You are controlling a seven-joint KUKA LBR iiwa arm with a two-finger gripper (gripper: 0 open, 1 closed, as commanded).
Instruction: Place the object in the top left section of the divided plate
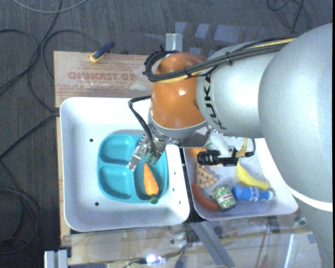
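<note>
A blue divided plate [102, 171] sits in the left white bin [78, 149]. It has two smaller sections on its left and one long section on its right. An orange carrot [150, 181] with a green stem end lies lengthwise in that right section, stem toward the near rim. My gripper [145, 158] hangs just over the carrot's far end, at the plate's upper right. Its fingers [138, 156] stand apart, and the carrot rests on the plate below them rather than between them. The orange wrist band hides the plate's far right corner.
The right bin [279, 208] holds a banana [249, 177], a blue bottle [252, 194], a green can [224, 197], a red sausage-shaped item [203, 200] and a waffle-like piece [205, 177]. The bulky arm covers that bin's far half. Cardboard [100, 77] lies behind the left bin.
</note>
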